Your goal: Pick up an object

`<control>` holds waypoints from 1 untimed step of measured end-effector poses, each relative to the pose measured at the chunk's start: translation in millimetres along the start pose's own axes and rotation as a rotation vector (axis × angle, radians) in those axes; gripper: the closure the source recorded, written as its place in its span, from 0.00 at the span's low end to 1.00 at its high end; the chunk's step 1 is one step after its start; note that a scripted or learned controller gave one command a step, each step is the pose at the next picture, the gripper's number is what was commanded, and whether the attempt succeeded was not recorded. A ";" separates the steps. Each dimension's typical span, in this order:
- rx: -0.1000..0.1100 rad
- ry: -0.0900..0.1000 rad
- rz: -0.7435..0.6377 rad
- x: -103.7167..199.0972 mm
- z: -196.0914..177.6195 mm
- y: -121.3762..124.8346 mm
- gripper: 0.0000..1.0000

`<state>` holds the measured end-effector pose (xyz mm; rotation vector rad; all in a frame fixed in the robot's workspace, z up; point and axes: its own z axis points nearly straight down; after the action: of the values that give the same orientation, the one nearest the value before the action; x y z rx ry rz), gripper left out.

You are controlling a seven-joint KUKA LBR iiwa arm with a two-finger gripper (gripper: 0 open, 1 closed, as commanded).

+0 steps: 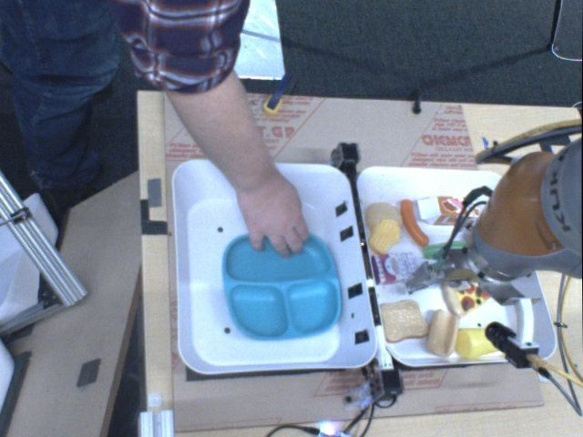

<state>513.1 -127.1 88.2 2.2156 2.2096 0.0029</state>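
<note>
Cardboard [301,121] underlies both white bins [196,244]; claw [428,276] state cannot be told.

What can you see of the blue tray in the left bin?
The blue tray looks like smooth plastic, with rounded corners and three compartments: one wide at the far side, two smaller nearer the camera. It lies flat in the left bin, toward its right half. A person's hand presses on its far edge.
</note>
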 end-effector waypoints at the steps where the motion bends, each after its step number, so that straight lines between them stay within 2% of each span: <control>1: -0.007 0.001 -0.002 1.0 -11.9 2.3 1.00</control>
<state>515.3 -126.0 100.2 2.2113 2.2088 0.0118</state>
